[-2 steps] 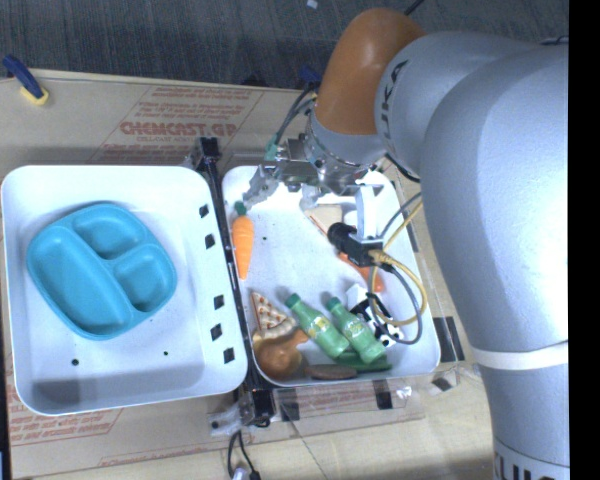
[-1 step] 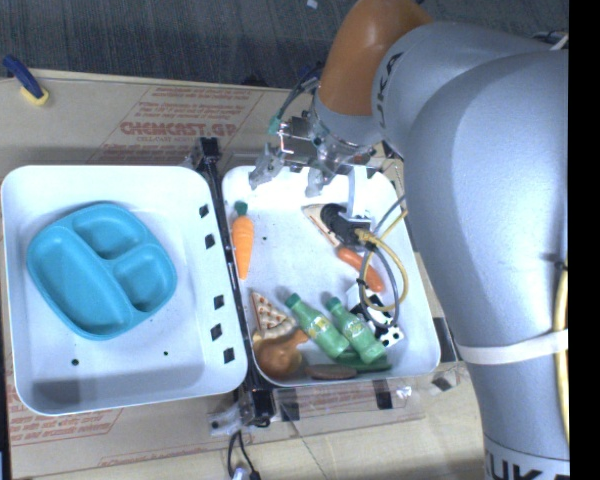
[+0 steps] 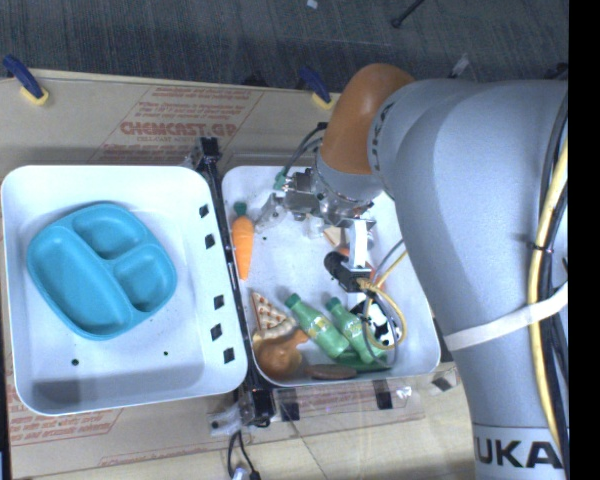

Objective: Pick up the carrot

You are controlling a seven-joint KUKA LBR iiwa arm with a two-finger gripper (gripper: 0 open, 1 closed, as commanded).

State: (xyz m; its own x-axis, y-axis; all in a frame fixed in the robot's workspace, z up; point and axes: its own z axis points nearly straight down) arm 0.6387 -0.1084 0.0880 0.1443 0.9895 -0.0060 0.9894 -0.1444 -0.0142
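Carrot [image 3: 242, 245] lies in the right bin [image 3: 416, 308], against its left wall near the top, tip pointing down, untouched and free. Going from the left: the left bin [image 3: 40, 368] carries a blue divided plate [image 3: 100, 266]; then comes the carrot; below it sit a waffle slice [image 3: 269, 312], a brown toy [image 3: 278, 352] and green bottles [image 3: 332, 332]. Further right the claw [image 3: 302, 200] hangs near the bin's top, beside the carrot but apart from it; whether it is released or clenched I cannot tell. Judging by this, the pick is not yet made: approach, closing and lifting remain.
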